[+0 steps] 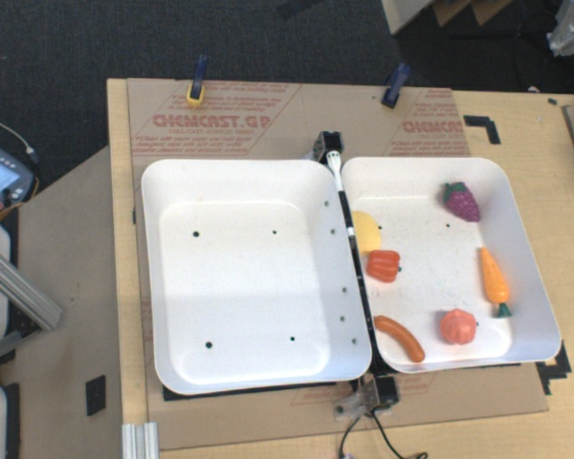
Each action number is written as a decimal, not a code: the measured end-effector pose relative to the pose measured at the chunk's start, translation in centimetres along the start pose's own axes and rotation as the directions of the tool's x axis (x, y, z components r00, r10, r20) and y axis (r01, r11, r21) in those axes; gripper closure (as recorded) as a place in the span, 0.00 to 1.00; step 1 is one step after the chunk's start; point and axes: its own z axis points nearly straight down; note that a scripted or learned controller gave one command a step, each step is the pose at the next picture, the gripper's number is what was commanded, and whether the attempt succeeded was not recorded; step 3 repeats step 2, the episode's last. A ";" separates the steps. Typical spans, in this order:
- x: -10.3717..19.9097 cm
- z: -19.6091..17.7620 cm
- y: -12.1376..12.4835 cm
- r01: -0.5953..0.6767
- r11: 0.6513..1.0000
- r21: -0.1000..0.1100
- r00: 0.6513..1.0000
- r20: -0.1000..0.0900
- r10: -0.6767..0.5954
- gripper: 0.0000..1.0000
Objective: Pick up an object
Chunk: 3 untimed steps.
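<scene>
Camera view looked down at a slant on a worktop [124, 256] covered with brown board, bearing two shallow white bins side by side. How wide the pincer stood could not be told from this picture, so directions are given from the right-hand side, where the arm reaches in.

All six toy foods lay in the right bin [421, 223], the bin nearer the arm's side. The left bin [239, 275] lay beyond it, across the shared rim.

Closest to the arm's side was an orange carrot [495, 277], near the bin's right wall, its long axis running roughly top to bottom of the view. A pincer closing across that axis would probably suit it best. Just beyond the carrot's lower end sat a round pinkish-red fruit [458, 326], close but apart. A purple fruit [462, 201] lay towards the far corner, with bare bin floor around it.

Farther from the arm's side, against the shared rim, were a yellow piece [365, 229] and a red pepper [384, 265], nearly touching; the rim there would likely crowd a grasp. A sausage [400, 338] lay slanted near the bin's front edge.

The bin's middle was open room for a descent.
</scene>
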 end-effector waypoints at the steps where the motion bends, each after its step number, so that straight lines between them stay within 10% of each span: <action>1: 0.0 -1.1 0.1 0.001 1.000 -0.005 1.000 0.003 -0.001 1.00; 3: 0.0 -2.2 0.2 0.002 1.000 -0.010 1.000 0.006 -0.001 1.00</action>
